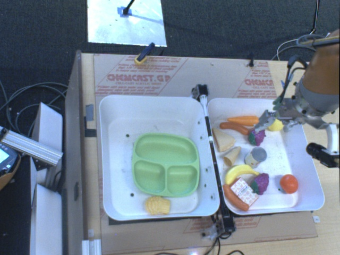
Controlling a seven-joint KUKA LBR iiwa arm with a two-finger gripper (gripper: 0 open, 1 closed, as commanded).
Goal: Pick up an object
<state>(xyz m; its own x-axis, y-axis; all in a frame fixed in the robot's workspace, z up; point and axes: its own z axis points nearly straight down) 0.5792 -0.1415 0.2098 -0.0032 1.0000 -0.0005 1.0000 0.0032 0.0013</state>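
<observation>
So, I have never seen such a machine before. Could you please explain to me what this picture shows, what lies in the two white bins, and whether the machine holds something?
The picture comes from one camera fixed above a bench, looking down at a slant. The grey and orange shape at the right is a robot arm; its gripper, a two-finger hand, hangs low over the right bin.

That bin holds toy food: a carrot, a sausage, a lemon, purple grapes, a cheese wedge, a cone, a small grey can, a banana, a second bunch of purple grapes, a tomato and a hot dog with a small patterned block on it.

The left bin holds a green divided plate and a yellow corn piece.

The gripper is near the lemon and grapes, but I cannot tell whether it holds anything.
</observation>
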